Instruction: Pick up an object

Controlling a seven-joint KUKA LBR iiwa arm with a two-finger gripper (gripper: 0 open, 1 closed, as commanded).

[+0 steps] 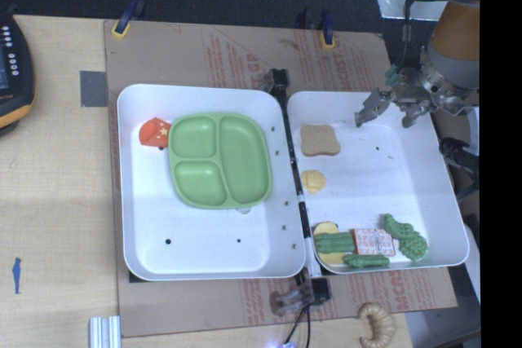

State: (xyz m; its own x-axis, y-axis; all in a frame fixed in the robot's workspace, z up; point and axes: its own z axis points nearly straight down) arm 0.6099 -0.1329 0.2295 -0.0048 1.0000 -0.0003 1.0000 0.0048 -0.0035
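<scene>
My gripper (390,115) hangs over the back of the right bin (424,175), its two fingers spread apart with nothing between them. A slice of toast (320,140) lies to its left in that bin. Below the toast sits a small yellow piece (313,181). At the bin's front lie green vegetables (405,235), a red-and-white packet (374,241) and green beans (342,244). The left bin (147,232) carries a green divided plate (220,160) and a red item (154,132) beside it.
A black-and-orange pendant (11,69) rests at the far left of the bench. Blue clamps (327,30) pin the cardboard sheet at the back. A tan curved thing (378,323) lies in front of the right bin.
</scene>
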